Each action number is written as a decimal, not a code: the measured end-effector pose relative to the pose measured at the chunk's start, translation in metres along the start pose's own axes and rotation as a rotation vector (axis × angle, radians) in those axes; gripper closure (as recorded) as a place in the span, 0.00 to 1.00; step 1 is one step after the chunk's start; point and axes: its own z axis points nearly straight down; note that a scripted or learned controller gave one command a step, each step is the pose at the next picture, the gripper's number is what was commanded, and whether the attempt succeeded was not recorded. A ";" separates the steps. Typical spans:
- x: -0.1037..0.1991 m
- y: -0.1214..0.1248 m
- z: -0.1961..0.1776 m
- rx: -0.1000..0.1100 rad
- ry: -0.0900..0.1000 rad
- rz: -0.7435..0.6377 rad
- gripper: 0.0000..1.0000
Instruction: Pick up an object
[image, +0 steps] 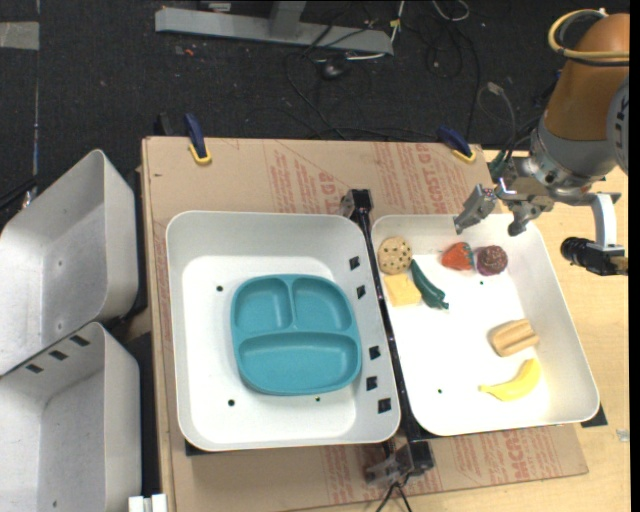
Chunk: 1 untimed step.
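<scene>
The right bin (560, 330) holds several toy foods: a cookie (395, 254), a yellow cheese slice (402, 290), a green bean pod (428, 285), a red strawberry (458, 256), a dark purple fruit (490, 260), a tan bread roll (513, 337) and a yellow banana (512, 382). My gripper (497, 213) hangs open above the bin's far edge, just beyond the strawberry and the purple fruit. Nothing sits between its fingers.
A teal divided plate (296, 333) lies in the left bin (190, 300). Two spare white bins (60, 260) rest off the bench at the left. Blue and yellow clamps (198, 140) hold the cardboard's far edge.
</scene>
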 end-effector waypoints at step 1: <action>0.000 0.002 -0.008 -0.013 -0.002 -0.002 0.00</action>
